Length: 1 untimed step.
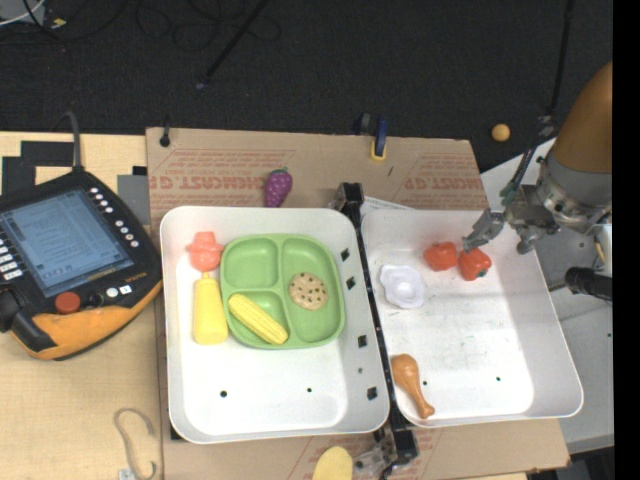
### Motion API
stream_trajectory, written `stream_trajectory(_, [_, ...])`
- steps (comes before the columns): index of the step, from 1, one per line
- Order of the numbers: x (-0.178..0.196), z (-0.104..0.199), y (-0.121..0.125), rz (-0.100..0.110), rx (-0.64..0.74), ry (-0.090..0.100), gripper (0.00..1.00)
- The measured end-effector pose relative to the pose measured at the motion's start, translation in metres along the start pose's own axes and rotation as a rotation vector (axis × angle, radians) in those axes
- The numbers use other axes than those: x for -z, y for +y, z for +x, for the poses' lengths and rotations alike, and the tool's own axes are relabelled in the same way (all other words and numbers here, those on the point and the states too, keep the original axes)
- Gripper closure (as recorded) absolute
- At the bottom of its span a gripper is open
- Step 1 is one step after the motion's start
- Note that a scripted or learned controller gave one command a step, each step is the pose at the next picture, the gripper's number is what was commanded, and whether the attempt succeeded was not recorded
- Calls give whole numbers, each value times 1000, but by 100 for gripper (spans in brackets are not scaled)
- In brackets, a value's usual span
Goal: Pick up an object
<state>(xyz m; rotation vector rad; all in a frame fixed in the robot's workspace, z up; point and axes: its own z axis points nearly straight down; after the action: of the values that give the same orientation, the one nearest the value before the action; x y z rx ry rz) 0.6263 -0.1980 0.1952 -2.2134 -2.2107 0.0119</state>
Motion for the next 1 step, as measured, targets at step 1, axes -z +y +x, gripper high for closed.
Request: stream_trajectory(1, [9, -1, 3, -14, 1, -4, 0])
